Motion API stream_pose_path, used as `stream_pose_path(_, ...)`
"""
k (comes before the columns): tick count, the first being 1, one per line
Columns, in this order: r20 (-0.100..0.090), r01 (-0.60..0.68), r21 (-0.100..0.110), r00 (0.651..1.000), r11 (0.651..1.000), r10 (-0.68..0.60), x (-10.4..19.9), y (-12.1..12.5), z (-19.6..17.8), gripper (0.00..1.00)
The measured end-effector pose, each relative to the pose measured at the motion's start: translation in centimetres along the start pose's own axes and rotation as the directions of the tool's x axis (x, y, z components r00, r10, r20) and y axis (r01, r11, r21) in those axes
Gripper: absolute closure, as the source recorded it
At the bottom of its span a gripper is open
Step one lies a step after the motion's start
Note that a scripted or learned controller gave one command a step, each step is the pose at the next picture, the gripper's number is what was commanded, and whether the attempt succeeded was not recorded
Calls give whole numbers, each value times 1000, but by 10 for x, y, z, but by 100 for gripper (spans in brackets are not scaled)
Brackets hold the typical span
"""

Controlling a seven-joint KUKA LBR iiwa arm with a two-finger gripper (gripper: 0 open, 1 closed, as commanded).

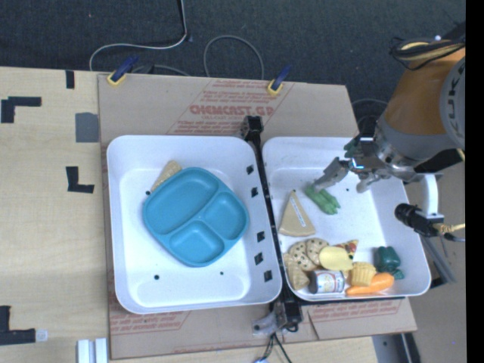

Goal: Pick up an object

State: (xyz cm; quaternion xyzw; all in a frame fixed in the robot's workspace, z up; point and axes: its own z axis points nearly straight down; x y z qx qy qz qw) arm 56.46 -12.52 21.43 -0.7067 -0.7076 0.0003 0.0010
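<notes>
Pincer [349, 178] (fingers spread, holding nothing) hovers beside one green toy [323, 200] in the right bin [417, 242].

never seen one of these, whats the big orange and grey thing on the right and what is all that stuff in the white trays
That is a robot arm, grey with an orange band, reaching in from the right. The single camera is fixed above the bench and looks down at a slant. The arm ends in a two-finger hand, which hangs open over the right white bin; nothing sits between its fingers. Just below it lies a small green toy vegetable. Nearer the front of that bin are a pale wedge-shaped toy, a brown toy cookie, a yellow lemon-like toy, an orange toy carrot and a dark green toy. The left white bin holds a blue plastic divided plate.
</notes>
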Motion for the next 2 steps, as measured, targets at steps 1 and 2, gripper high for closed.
stream_pose_path(1,5,2,-8,1000,1000,-2,9,51,135,0)
stream_pose_path(2,3,0,-8,1000,1000,0,9,51,117,100)
